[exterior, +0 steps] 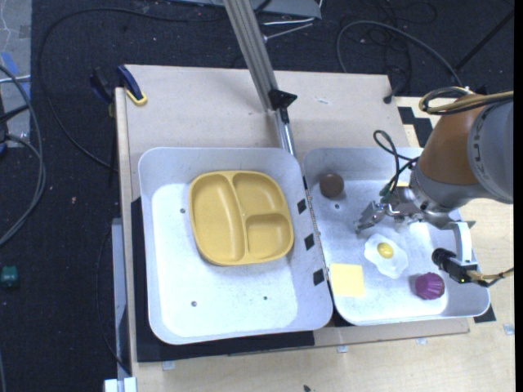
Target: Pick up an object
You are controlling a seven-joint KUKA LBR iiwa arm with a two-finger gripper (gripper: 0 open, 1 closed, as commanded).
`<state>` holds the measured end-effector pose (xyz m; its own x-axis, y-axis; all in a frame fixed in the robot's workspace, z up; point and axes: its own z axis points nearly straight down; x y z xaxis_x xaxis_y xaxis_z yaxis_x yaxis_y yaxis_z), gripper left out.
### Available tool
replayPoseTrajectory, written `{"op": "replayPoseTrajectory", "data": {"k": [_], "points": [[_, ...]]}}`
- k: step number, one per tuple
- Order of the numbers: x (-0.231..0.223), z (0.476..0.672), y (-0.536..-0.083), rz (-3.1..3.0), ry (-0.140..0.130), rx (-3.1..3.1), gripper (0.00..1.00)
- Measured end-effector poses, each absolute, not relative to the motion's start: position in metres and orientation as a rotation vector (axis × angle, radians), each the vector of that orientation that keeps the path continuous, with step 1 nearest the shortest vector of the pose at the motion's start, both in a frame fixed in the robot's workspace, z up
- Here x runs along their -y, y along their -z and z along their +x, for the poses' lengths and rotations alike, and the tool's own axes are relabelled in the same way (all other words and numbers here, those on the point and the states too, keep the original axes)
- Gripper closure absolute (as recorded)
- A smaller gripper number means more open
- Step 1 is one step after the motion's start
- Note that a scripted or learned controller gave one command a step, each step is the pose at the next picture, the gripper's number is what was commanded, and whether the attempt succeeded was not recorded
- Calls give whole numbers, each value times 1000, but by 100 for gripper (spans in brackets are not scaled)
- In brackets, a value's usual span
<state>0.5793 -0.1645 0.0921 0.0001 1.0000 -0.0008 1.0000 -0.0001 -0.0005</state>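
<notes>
Gripper (374, 216): seen low over the right bin, metallic and small; whether it is spread or pressed together cannot be told, and nothing is seen held in it.
Arm (466, 158): a rounded grey body with an orange band is seen reaching in from the right, cut off by the frame edge.
Fried egg (385, 253): a glossy white toy with a yellow dome is found just below the gripper, apart from it.
Brown object (331, 185): a small, dull, roundish lump is seen to the gripper's left, near the bin's far wall; its kind is hard to make out.
Yellow square (347, 280): a flat, pale slab is laid near the front left of the right bin.
Purple object (428, 285): a small ridged, rounded piece is set at the front right corner.
Right bin (359, 166): shallow, white, speckled; partly hidden by the arm.
Left bin (163, 284): shallow and white with rounded corners.
Yellow tray (241, 217): smooth plastic, divided into three compartments, is rested in the left bin.
</notes>
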Motion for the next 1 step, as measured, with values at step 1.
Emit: {"op": "replayPoseTrajectory", "data": {"k": [1], "points": [[165,581,-104,2218,-2,-2217,100]]}}
